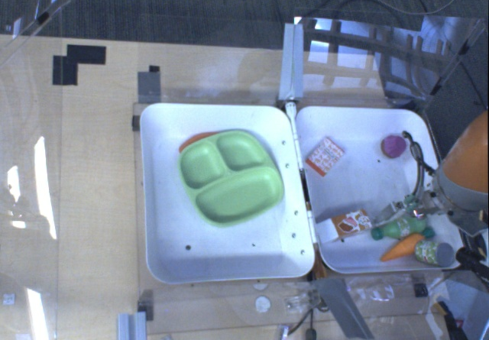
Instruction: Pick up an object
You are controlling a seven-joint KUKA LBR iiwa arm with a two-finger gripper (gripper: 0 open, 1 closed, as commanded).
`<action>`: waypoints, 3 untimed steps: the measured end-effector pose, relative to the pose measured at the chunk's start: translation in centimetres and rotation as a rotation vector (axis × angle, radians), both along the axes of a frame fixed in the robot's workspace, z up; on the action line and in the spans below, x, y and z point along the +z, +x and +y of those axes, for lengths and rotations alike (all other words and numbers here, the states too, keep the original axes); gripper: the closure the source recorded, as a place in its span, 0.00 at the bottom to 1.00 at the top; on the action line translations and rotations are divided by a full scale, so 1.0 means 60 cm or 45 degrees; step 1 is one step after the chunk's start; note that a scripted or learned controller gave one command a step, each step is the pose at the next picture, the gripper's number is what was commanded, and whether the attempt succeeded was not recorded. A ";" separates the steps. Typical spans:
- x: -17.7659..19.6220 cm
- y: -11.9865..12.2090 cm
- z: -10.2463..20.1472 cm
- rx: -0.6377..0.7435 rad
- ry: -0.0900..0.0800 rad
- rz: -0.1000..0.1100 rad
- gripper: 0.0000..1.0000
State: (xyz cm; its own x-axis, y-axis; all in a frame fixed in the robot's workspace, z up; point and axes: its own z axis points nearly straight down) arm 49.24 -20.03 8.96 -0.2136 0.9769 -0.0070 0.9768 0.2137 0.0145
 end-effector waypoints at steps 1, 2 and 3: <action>-0.001 0.000 0.097 -0.311 0.007 -0.001 0.00; -0.004 0.179 0.017 -0.480 0.007 0.009 0.00; -0.001 -0.003 0.059 -0.412 0.008 0.004 0.00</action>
State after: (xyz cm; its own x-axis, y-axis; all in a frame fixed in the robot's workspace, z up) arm 49.05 -16.51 8.90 0.1081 0.9941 -0.0004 0.9941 -0.1081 0.0113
